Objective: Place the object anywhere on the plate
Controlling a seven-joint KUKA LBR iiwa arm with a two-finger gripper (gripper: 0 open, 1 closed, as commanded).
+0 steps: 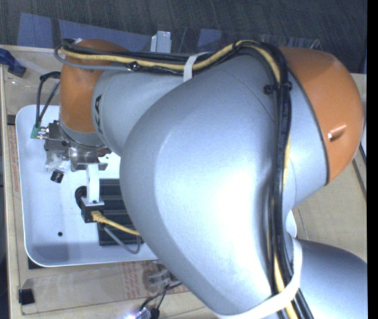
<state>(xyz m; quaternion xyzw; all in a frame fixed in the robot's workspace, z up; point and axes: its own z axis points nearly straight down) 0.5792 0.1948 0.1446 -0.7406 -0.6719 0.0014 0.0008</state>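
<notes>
**A:** Starting at the gripper [59,158]: it's low over the white bin [26,198], in the bin's far-left corner, by the left edge of the bench [8,85]. Whether the jaws are spread or closed, and whether they have hold of anything, I can't tell from this angle.

**B:** And the object? Where does it sit relative to them?

**A:** Hard to call. There's a small black bit [56,176] right at the gripper's tip, touching it or just beside it. It could be part of the tool or a loose thing, I can't say which. Further out, a dark speck [60,233] lies on the bare bin floor, apart from the gripper, toward the bin's near-left corner. Which of the two is the object, I cannot tell.

**B:** Arm pose?

**A:** The orange band [76,105] sits just above the wrist, on the bench's far side. From there the arm [228,178] sweeps in from the bench's right edge. Its big grey elbow hangs high over the bench's middle, close to the camera, covering the bin's right side. An orange joint cap [328,105] bulges toward the far-right corner.
</notes>
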